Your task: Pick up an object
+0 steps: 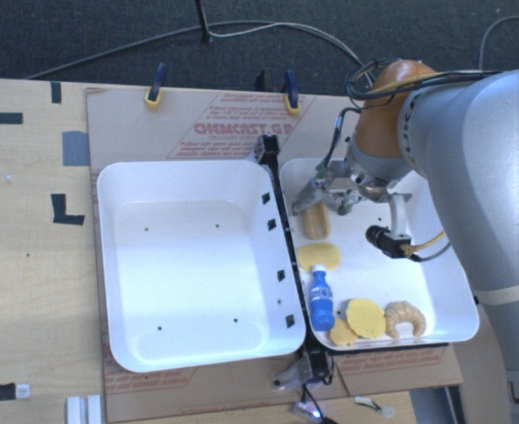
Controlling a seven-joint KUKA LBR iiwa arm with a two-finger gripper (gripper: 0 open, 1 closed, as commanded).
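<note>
Right now I am watching the gripper [316,203] hanging low in the right bin [436,276], directly over a tan cylinder [315,223] standing just beneath its tip; whether it is gripping I cannot tell. Below it are lying a yellow piece [318,256] and a blue bottle [320,300], clustering along the divider wall, so I am expecting a tight approach.

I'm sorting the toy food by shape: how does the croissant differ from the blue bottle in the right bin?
The croissant is tan and curved like a horseshoe; the bottle is blue, straight and slim with a white cap. The croissant sits near the bin's front right corner; the bottle lies along the wall between the bins. Both lie in the right bin, apart from the gripper.
</note>
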